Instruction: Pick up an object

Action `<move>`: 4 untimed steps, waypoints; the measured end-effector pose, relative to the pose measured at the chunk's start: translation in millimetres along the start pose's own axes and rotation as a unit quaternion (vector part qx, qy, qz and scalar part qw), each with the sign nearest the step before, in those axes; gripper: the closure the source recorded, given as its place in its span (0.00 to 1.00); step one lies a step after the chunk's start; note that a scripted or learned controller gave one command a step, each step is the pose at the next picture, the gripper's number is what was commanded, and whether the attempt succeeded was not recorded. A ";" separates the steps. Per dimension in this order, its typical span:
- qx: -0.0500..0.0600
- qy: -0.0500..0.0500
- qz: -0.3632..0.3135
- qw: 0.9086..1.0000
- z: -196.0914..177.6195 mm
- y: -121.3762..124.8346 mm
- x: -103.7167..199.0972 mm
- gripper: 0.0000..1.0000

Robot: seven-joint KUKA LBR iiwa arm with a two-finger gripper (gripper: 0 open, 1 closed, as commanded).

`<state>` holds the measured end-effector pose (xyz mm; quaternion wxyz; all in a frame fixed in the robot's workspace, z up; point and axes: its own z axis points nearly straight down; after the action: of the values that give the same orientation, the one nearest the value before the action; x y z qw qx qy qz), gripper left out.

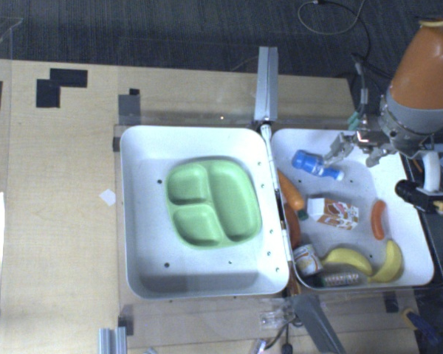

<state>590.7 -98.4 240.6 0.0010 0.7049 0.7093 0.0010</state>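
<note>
The right white bin (421,271) holds several objects. A blue bottle (317,164) lies near its back left, with an orange carrot (291,190) along the left wall. A small printed packet (334,212) rests in the middle and a red sausage (379,220) to its right. Two yellow bananas (347,259) (390,262) lie at the front. My gripper (356,152) hangs over the back of this bin, just right of the blue bottle. Its fingers are spread open with nothing between them.
The left white bin (140,271) carries a green divided plate (210,201). A small can (306,257) and a dark flat item (340,279) sit at the right bin's front left. A metal divider post (266,87) rises between the bins at the back.
</note>
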 end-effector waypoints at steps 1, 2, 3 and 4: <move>-0.002 0.000 -0.122 0.993 -50.2 -32.5 44.8 0.00; 0.000 0.000 -0.241 0.971 55.9 -63.4 49.4 0.00; -0.018 -0.006 -0.156 0.988 124.1 -73.0 7.9 0.00; -0.023 -0.010 -0.154 0.988 110.8 -69.9 5.2 1.00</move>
<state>521.1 -93.7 129.6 0.0245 0.5872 0.8090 0.0108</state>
